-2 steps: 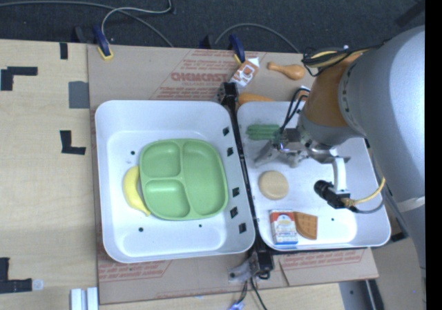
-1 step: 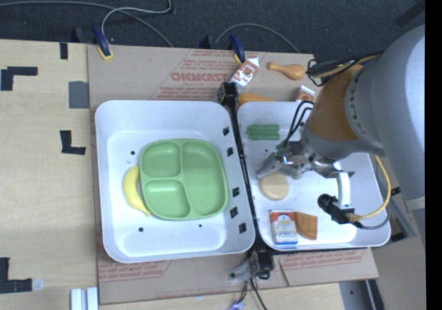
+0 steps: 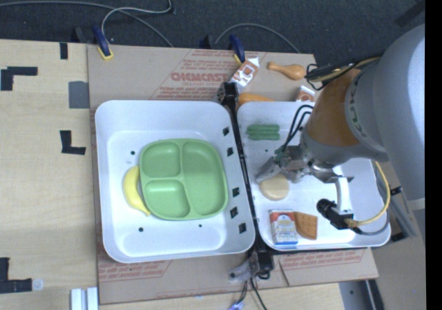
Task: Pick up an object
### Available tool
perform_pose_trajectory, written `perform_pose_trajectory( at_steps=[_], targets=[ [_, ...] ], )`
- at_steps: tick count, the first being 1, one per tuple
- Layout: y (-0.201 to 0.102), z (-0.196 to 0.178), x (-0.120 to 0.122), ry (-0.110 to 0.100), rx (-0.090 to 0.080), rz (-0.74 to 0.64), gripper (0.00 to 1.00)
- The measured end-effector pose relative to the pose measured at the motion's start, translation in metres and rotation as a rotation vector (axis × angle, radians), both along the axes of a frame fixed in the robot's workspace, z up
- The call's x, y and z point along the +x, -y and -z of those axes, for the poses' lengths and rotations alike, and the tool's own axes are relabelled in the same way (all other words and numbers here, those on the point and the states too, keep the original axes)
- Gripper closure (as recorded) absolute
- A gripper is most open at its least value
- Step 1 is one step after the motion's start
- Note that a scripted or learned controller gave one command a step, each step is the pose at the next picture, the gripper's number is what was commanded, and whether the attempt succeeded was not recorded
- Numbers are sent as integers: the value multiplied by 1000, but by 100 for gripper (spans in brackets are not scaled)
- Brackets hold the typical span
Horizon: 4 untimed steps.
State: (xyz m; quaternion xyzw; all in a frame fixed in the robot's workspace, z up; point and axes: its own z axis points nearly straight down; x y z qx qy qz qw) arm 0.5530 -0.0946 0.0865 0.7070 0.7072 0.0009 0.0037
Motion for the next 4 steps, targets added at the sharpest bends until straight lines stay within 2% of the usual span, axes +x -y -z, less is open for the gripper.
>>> perform_pose_trajectory(
  at_steps=[1, 3, 4],
  targets=[
    [7, 1, 16, -7, 5, -2, 0],
    [1, 0, -12, 0, 0, 0, 0],
    [-1, 1, 20, -5, 3, -1, 0]
  ],
)
